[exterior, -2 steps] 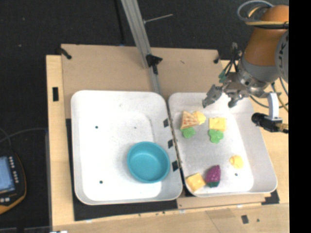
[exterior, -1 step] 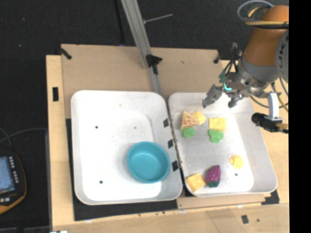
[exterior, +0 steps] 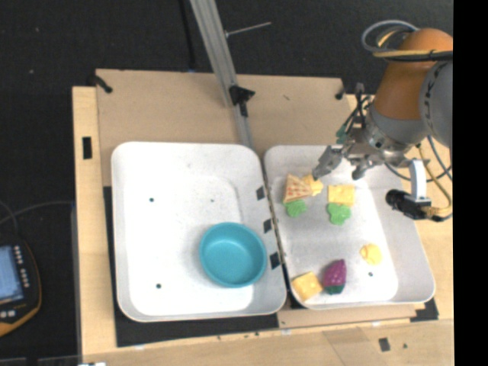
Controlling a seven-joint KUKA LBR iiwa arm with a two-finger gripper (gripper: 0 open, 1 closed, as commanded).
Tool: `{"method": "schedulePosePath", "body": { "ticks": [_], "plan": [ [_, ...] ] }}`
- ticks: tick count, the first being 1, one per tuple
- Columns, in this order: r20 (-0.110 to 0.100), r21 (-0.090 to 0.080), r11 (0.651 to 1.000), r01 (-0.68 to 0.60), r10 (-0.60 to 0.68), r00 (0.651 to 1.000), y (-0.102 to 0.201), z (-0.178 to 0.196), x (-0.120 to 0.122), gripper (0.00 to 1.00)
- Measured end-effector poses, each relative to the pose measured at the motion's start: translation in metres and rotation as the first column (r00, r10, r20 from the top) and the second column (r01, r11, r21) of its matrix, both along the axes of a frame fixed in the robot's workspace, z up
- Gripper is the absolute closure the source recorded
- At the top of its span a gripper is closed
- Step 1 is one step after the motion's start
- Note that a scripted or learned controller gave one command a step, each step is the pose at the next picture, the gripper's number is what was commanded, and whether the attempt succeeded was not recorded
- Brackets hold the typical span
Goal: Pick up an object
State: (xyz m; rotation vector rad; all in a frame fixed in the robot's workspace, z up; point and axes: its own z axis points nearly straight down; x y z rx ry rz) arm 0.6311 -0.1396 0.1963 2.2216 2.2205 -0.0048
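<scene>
My jaws hang spread and empty over the right bin; below lie six toys, the yellow wedge nearest; one blue bowl sits left.

No text, label, brand, number or sign can be read anywhere. The handheld control pendant at the left edge has a lit screen, but whatever it displays is too small and blurred to make out. The 2 white bins and the tabletop bear no legible markings.
</scene>
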Motion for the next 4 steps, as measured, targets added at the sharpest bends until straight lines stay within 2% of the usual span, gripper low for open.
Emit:
{"method": "schedulePosePath", "body": {
  "ticks": [1, 2, 3, 4],
  "plan": [
    [-0.001, 0.001, 1.000, -0.002, 0.002, 1.000, 0.008, -0.049, 0.002, 0.00],
    [0.014, 0.000, 1.000, 0.000, 0.000, 1.000, 0.006, -0.089, 0.006, 0.00],
    [0.019, -0.001, 1.000, 0.002, -0.002, 1.000, 0.005, -0.077, 0.007, 1.00],
    [0.009, 0.002, 1.000, -0.004, 0.004, 1.000, 0.013, -0.019, 0.012, 1.00]
  ]
}}
